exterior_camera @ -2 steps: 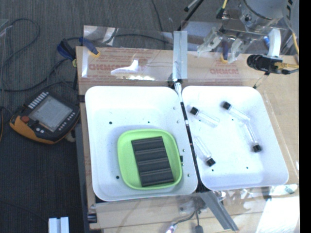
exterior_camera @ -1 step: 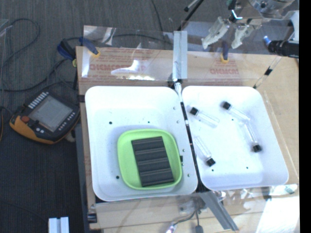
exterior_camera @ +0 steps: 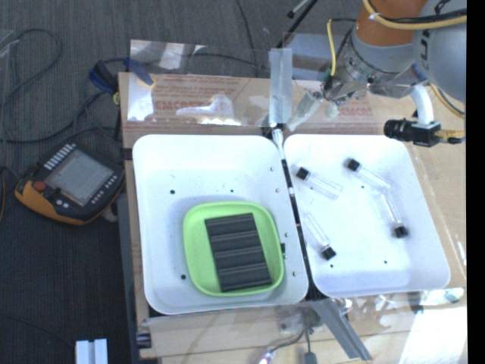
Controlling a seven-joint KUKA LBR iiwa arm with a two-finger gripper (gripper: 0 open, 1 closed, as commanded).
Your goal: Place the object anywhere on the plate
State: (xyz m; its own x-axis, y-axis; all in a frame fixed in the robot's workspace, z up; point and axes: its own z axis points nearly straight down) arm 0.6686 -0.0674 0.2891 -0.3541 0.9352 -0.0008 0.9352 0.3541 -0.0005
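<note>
Plate [exterior_camera: 194, 230], green, square with rounded corners, sits low in left bin [exterior_camera: 155, 180], nearer its front edge. Carries a dark grey ribbed block [exterior_camera: 238, 252], lying flat and covering most of its middle, within the rim.

Right bin [exterior_camera: 424, 252] touches left bin along a shared edge. Holds four clear vials with black caps, all lying flat and apart from one another: first vial [exterior_camera: 316, 181] near the far left corner, second vial [exterior_camera: 369, 174] near the far middle, third vial [exterior_camera: 390, 212] toward the right, fourth vial [exterior_camera: 319, 238] near the left wall.

Arm [exterior_camera: 394, 10] enters at top right, orange band showing. Gripper [exterior_camera: 332, 95] hangs beyond the far edge of right bin, well apart from plate, block and vials. Cannot tell whether open or closed, or whether holding anything.

Left of the bench, on dark floor, lies a control pendant [exterior_camera: 72, 182] with a grey screen.
</note>
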